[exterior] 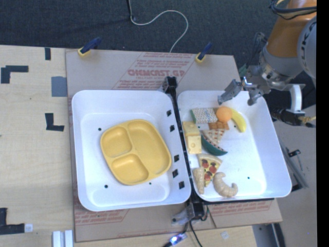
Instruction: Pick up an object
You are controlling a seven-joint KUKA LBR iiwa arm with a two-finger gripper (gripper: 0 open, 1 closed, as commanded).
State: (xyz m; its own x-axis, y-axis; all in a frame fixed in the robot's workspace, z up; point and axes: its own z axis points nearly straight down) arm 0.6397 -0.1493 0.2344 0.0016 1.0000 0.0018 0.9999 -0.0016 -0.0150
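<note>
Two white bins lie side by side on the bench. The left bin (82, 138) has one yellow divided plate (135, 151) with three compartments. The right bin (267, 153) has a small heap of toy food, and part of it overlaps, so my count is only probable: one orange ball (223, 113), one banana (238, 121) touching it, one checkered cracker (204, 115), one yellow cheese block (193, 138), one watermelon slice (212, 146) half covered by a waffle wedge (217, 135), one pizza slice (208, 167), and one beige curved piece (225, 185) that I cannot name. My pincer (240, 92) hangs above the far right corner of this bin, its two fingers spread apart, pinching nothing. My arm (290, 32) is cut off at the edge.
</note>
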